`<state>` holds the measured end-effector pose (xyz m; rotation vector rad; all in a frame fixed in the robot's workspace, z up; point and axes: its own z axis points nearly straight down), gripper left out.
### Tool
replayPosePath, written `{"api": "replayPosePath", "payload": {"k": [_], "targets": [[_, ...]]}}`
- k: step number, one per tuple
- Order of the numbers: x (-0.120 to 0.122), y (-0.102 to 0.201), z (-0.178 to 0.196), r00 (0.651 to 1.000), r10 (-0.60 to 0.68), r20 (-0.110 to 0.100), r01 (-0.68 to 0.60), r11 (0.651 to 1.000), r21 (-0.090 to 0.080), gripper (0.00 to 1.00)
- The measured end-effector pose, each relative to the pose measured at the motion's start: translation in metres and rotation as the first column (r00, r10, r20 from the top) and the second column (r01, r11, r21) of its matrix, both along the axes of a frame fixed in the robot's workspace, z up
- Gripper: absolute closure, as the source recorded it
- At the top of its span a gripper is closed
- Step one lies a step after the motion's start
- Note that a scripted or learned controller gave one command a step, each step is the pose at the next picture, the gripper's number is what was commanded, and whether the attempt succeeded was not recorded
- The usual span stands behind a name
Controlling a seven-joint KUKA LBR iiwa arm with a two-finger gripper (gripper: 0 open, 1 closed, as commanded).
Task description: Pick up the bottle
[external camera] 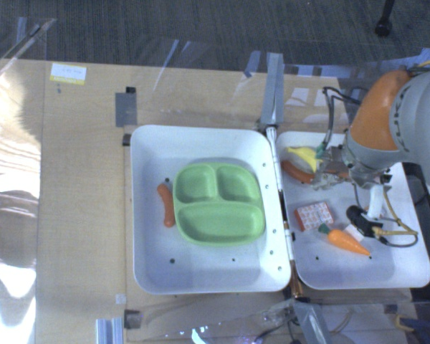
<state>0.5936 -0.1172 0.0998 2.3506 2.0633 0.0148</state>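
My gripper (330, 170) hangs over the far left part of the right bin (408, 274). From this height my jaws are a dark blur, and I cannot tell whether they are apart or together. Just to their left lies a yellow bottle (303, 155), as far as I can make it out, on its side near the bin's far left corner. I can read no label on it. A red sausage (294, 170) lies against its near edge.

Nearer the camera in the same bin sits a pink checked block (314, 215). Its face shows a grid pattern but no writing I can read. Beside it, toward the front, lies an orange carrot (347, 241) with a green tip at its left end.

The left bin (149, 264) holds a green divided plate (218, 203) with three compartments. An orange-red sausage (167, 205) lies just beside the plate's left edge.

On the bench (72, 213), far left, is a yellow label (68, 72); its print is too small to read.
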Motion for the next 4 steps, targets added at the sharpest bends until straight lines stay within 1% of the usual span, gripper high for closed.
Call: {"api": "replayPosePath", "payload": {"k": [1, 2, 3, 4], "targets": [[0.0, 0.0, 0.0, 1.0, 0.0, 0.0, 0.0, 1.0, 0.0, 0.0], [-0.009, 0.017, -0.012, 1.0, 0.002, -0.006, -0.002, 1.0, 0.001, 0.0], [-0.006, 0.017, 0.0, 1.0, 0.004, 0.001, -0.004, 1.0, -0.001, 1.0], [0.077, -0.067, 0.183, 0.967, -0.254, -0.006, 0.254, 0.967, 0.002, 1.0]]}}
